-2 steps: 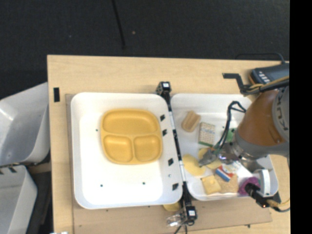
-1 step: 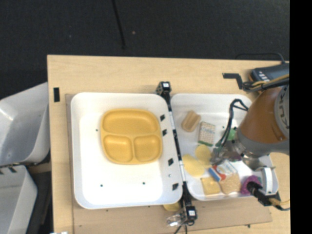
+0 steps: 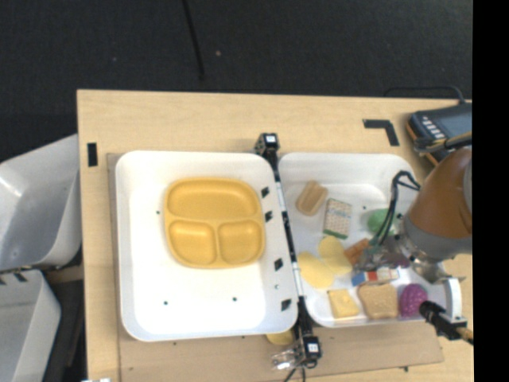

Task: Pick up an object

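Objects for picking lie crowded in the right bin (image 3: pixel 342 165): a tan bread-like slice (image 3: pixel 378 300), a knobbly purple ball (image 3: pixel 412 298), a pale yellow disc (image 3: pixel 320 272) and a printed card (image 3: pixel 337 217). The gripper (image 3: pixel 380 263) hangs low among them, probably over the small red-and-blue piece (image 3: pixel 367 276). The left bin (image 3: pixel 135 309) carries a smooth yellow divided plate (image 3: pixel 213 221).

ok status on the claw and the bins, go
Claw low in right bin, among the clutter, grip unclear. Nothing seen held. Tan block, purple ball, yellow pieces crowd it. Yellow tray alone in left bin.
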